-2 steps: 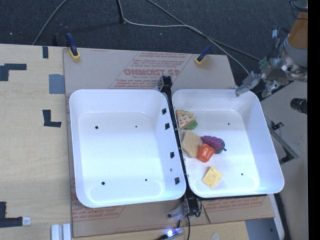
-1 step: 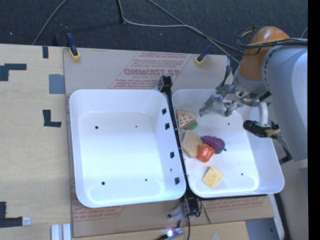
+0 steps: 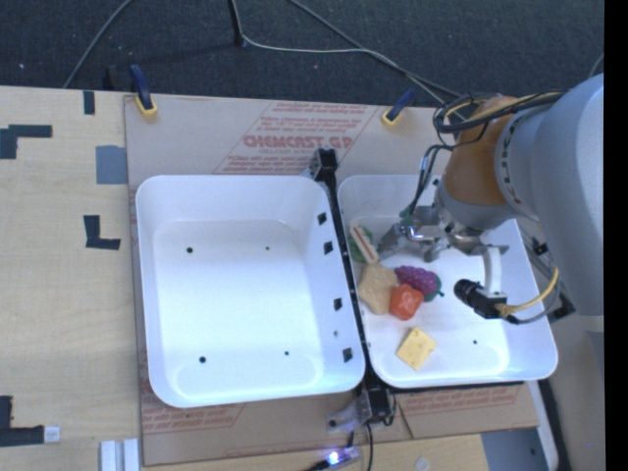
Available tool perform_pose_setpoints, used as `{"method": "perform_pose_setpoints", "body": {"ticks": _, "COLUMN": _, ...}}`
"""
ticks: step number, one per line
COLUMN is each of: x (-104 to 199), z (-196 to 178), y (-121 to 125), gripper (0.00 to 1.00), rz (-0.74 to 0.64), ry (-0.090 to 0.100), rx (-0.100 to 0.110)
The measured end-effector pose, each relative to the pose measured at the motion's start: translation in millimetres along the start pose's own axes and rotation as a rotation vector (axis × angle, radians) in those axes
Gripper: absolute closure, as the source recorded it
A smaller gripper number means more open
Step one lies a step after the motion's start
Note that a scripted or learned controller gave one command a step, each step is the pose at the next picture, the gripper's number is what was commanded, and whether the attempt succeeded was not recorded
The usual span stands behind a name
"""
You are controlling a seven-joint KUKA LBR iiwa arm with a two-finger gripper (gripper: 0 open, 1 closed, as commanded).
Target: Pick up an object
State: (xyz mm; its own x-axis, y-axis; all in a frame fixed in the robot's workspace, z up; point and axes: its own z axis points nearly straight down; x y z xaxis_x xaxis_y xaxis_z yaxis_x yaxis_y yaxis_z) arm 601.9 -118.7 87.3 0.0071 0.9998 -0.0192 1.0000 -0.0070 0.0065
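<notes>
Two bins: left bin [image 3: 235,292] and right bin [image 3: 491,356], side by side.
Arm [image 3: 549,175]: over right bin's far side.
Gripper [image 3: 424,235]: above the toys; grip state cannot be told.
Toys: sandwich [image 3: 364,243], bread [image 3: 376,288], grapes [image 3: 418,279], tomato [image 3: 405,302], cheese [image 3: 415,347], near right bin's left wall.
Advice: the cheese lies apart, probably the cleanest target; descend straight.

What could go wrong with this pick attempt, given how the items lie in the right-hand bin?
1. The sandwich, tan piece, purple grapes and red piece lie crowded together, so closing fingers may catch two items or nudge them apart.
2. The sandwich leans against the right bin wall by the divider, leaving little finger room there.
3. The gripper hangs above the cluster's edge; a descent might land off-centre. The yellow cheese wedge lies apart, likely safer.
</notes>
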Motion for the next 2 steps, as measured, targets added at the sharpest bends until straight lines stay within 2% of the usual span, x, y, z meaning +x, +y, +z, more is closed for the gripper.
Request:
{"method": "perform_pose_setpoints", "body": {"ticks": 1, "x": 21, "z": 0, "y": -17, "gripper": 0.00, "rz": -0.007, "ry": 0.016, "rx": 0.001}}
{"method": "perform_pose_setpoints", "body": {"ticks": 2, "x": 11, "z": 0, "y": -55, "gripper": 0.00, "rz": -0.007, "ry": 0.018, "rx": 0.000}}
